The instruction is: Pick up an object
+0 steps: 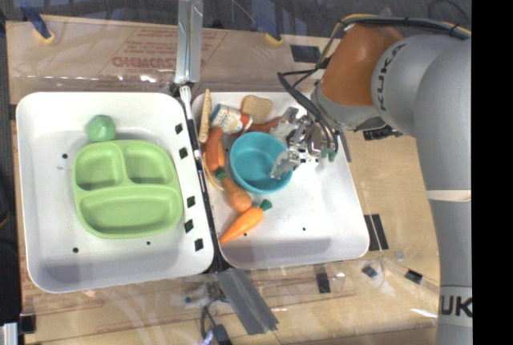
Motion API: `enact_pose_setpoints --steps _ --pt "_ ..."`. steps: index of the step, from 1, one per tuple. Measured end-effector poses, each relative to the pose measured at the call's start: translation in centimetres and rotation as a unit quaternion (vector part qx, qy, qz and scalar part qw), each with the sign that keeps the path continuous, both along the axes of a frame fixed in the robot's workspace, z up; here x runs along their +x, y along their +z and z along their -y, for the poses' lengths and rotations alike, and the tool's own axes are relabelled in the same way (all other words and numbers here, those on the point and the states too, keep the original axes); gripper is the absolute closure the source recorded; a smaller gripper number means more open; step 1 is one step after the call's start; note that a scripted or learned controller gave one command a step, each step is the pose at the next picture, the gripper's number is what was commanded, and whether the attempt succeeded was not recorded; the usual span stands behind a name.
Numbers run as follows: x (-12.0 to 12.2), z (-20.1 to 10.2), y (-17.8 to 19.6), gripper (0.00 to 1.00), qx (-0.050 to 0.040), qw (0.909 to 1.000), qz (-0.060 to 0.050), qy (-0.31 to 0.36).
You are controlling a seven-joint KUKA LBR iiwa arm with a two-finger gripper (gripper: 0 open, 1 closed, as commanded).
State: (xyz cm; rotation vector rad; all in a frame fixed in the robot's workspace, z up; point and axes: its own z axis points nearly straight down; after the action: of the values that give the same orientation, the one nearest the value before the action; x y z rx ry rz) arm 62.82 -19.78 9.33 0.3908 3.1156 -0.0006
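L bin holds a green divided plate & a green ball, untouched. R bin: carrots, food bits, teal bowl mid-bin. My end effector sits at the bowl's right rim; can't tell if it's open, closed or gripping. Nothing lifted yet, so I judge grasp & lift remain. My arm reaches in from the right, wrist bent down toward the bowl.

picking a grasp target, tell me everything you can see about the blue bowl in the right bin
The blue bowl is a round, teal-blue, plastic-looking cup shape, standing upright with its opening up and nothing seen inside. It sits in the right bin, near that bin's middle-left. An orange carrot lies against its left side, and the end effector is at its right rim.
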Motion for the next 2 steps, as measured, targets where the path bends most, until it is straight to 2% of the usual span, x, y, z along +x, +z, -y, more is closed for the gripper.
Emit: enact_pose_setpoints --steps 1,2 --pt "0.3 -0.2 1.4 1.00 -0.0004 1.0000 0.002 0.004" --pt "2.8 0.7 0.6 1.00 0.0019 0.9892 0.002 0.147"
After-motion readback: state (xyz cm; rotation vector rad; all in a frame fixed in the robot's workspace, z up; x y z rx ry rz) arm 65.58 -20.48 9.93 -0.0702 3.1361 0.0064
